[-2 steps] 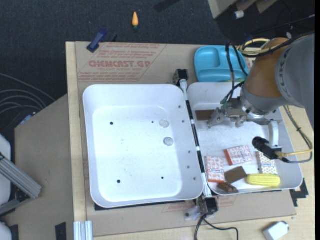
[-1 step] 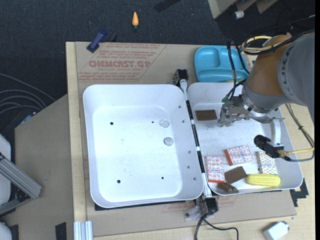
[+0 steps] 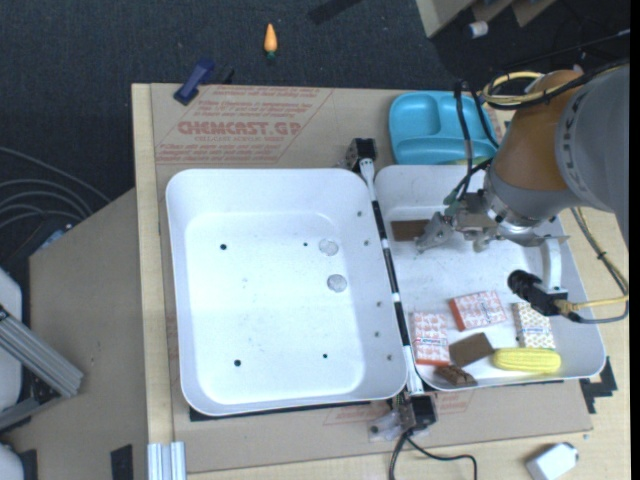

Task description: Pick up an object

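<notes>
Low in the upper part of the right bin point(image 3: 420, 176), the metal gripper point(image 3: 437, 236) sat just beside a flat, rectangular brown block point(image 3: 407, 230) lying against the bin's left wall; whether the two touched, and whether the gripper was clenched or released, was not clear from this angle. Nothing could be seen grasped. The grey arm point(image 3: 545, 153), with its orange band, came in from the right of the frame and hid much of the bin's upper right corner.

Toward the lower edge of the same bin lay three flat packets point(image 3: 478, 310) printed in red and white, a second brown block point(image 3: 470, 348) between them, a knobbly yellow piece shaped like a corn cob point(image 3: 527, 361) and a small dark brown scrap point(image 3: 455, 375) at the rim. The smooth left bin point(image 3: 200, 193) held two small grey discs point(image 3: 337, 284) near its right side. Behind the right bin, a glossy blue tray point(image 3: 430, 128) rested on the brown printed board point(image 3: 250, 118)
</notes>
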Robot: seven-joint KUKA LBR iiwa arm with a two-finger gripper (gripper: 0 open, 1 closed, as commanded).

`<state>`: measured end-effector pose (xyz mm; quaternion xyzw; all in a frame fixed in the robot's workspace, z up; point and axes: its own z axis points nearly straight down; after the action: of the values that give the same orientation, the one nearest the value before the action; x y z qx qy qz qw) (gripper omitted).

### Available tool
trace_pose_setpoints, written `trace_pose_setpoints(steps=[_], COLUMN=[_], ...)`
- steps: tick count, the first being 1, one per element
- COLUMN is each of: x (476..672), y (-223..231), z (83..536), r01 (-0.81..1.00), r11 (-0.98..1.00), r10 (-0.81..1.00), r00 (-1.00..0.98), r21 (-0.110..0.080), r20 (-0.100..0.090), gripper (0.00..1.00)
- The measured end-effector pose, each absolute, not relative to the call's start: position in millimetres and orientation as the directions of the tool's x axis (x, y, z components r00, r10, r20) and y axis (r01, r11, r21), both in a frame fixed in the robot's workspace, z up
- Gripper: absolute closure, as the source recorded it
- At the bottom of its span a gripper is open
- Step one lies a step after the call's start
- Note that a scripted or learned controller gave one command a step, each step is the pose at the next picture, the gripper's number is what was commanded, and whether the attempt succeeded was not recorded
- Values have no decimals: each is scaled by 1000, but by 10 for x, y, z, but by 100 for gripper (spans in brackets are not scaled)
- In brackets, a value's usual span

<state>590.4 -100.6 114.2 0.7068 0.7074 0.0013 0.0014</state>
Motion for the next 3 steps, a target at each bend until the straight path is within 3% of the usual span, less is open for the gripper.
trace_pose_setpoints(steps=[1, 2, 3], x=[5188, 5423, 6178], y=[-889, -937, -1106], z=[1848, 845, 850], r01=[1000, 1000, 1000], r11=[0, 0, 1], r10=[1000, 1000, 1000], r00=[0, 0, -1], r21=[-2, 0, 1], r20=[1, 0, 0], gripper=[0, 0, 0])
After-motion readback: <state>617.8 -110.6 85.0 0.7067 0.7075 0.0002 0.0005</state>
